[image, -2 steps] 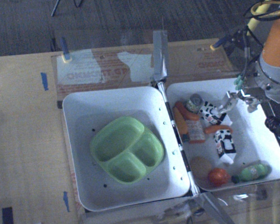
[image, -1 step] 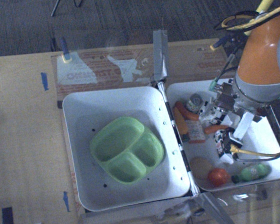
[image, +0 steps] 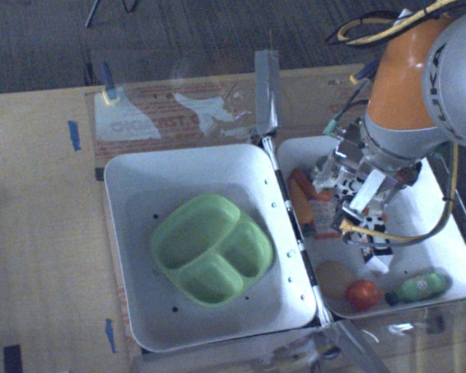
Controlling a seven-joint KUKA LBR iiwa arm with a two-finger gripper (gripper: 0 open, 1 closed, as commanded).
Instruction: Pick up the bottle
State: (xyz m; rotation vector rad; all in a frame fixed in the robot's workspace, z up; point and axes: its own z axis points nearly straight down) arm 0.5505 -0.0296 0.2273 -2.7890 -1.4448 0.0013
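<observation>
While the bottle (image: 417, 288) lies untouched in the right bin (image: 464, 261), pick isn't started.
Gripper (image: 369, 237) hovers near it, above-left; jaw state: can't tell.

Both bins (image: 130, 234) are white; the left one carries a pale green divided plate (image: 211, 248). In the right bin lie a green bottle (image: 419, 288), a red tomato (image: 363, 294) and an orange carrot (image: 301, 197). The arm (image: 420, 79) is grey with an orange band — the worktop (image: 36, 285) tan with blue tape marks
</observation>
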